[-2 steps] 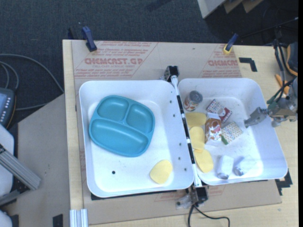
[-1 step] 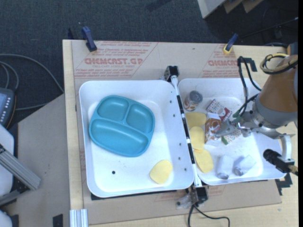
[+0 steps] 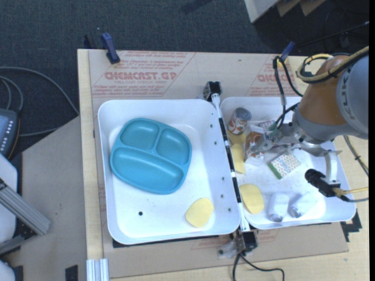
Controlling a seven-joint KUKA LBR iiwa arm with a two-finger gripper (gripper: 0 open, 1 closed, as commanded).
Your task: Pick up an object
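Reaching into the right bin, the gripper sits among crowded items near a small can; its grasp is unclear, and clutter could spoil the pick.

Dark grey carpet surrounds the bench, whose top is brown board printed with red lettering. A blue clamp grips its far edge. Black cables loop on the floor at left, near a metal rail.
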